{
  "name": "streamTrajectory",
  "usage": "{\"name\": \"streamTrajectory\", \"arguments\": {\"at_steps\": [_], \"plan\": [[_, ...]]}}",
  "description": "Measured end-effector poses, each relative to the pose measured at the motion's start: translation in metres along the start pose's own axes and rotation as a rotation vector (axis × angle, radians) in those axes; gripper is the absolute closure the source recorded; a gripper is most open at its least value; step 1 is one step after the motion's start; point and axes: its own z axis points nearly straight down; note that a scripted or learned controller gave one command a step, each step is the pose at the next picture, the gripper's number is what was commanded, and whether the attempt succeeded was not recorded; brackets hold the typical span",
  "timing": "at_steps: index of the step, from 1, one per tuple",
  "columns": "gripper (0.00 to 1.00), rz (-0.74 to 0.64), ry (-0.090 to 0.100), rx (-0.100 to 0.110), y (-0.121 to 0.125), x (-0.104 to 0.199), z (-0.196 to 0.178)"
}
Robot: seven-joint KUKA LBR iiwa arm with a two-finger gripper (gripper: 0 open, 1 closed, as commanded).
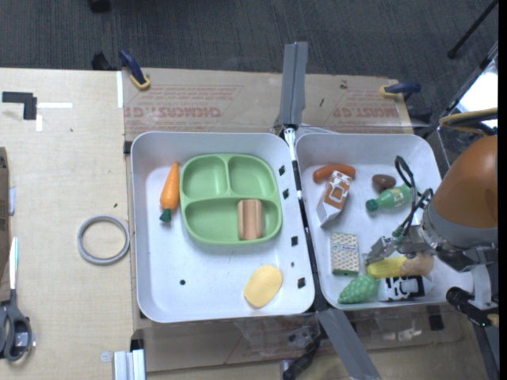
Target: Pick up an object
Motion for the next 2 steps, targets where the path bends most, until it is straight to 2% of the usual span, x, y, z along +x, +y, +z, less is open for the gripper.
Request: {"name": "streamTrajectory", "arguments": {"at_steps": [1, 2], "plan": [[0.0, -0.205, -0.001, 0.001, 0.097, 0.049, 0.0], [0.0, -0.331, -0.003, -0.001, 0.148, 0.006, -0.022]]}}
